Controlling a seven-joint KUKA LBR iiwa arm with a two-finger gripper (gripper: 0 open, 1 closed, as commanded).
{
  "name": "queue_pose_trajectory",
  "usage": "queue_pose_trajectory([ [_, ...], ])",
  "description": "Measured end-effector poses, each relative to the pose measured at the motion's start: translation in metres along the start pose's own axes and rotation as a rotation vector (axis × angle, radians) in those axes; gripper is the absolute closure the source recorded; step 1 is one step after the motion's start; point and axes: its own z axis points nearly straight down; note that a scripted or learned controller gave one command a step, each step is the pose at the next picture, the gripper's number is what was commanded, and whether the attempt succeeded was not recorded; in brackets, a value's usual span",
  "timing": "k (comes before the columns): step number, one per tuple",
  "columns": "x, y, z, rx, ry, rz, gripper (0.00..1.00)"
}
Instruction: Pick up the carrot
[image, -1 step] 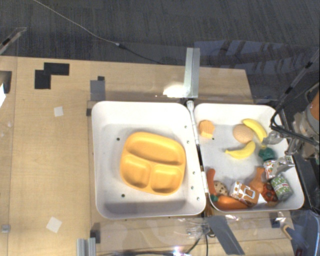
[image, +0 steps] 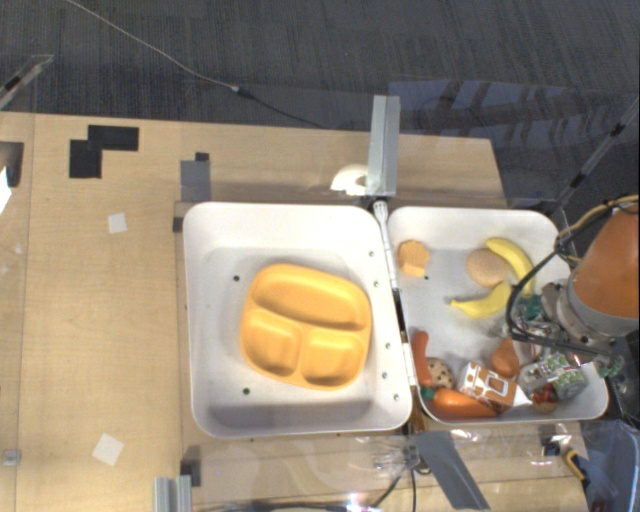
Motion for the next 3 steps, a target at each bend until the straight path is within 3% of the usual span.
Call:
queue_pose_trajectory([
  [1,-0.014,0.059,0.002,0.000,0.002,-0.087,0.00],
  [2,-0.018,0.058,-0.012,0.005,-0.008,-0.094,1.00],
  [3,-0.027,0.083,-0.022,0.018,0.002,0.181,1.00],
])
